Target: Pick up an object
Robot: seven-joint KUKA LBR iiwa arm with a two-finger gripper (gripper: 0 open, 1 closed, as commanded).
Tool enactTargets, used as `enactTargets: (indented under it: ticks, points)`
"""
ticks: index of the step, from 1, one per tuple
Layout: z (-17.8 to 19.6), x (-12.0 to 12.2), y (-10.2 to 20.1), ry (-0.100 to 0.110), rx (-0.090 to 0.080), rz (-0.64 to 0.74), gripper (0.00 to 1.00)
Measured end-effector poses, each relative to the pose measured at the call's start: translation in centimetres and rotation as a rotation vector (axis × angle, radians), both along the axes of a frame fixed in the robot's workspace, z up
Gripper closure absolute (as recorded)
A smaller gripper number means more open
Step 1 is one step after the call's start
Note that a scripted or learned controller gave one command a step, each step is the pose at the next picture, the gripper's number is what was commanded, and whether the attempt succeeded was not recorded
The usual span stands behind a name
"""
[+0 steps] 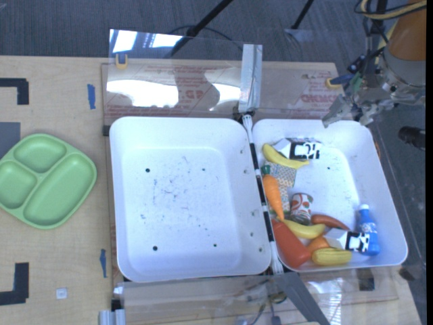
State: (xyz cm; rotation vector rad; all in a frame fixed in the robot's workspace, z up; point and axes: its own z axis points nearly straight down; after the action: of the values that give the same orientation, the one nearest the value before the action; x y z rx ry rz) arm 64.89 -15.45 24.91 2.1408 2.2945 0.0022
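Wooden tabletop (54,80), listed left to right. Green tray (44,179), far left. Left bin (128,135), bare white. Right bin (358,141): banana (279,157), carrot (273,196), small can (301,206), red pepper (291,248), blue bottle (366,227), all crowded along its left and near sides. End effector (362,107), above the right bin's far corner, well apart from the pile; we cannot tell its finger state. We would pick the bottle, which lies clearest of its neighbours, and descend squarely across its body.
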Motion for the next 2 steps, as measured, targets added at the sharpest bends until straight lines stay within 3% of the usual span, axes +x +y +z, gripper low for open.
enactTargets:
  ticks: [1,2]
  points:
    - [2.9,0.7,1.5,-0.001,0.0,0.027,0.0]
    - [-4.4,-2.1,4.4,0.004,0.002,-0.108,0.0]
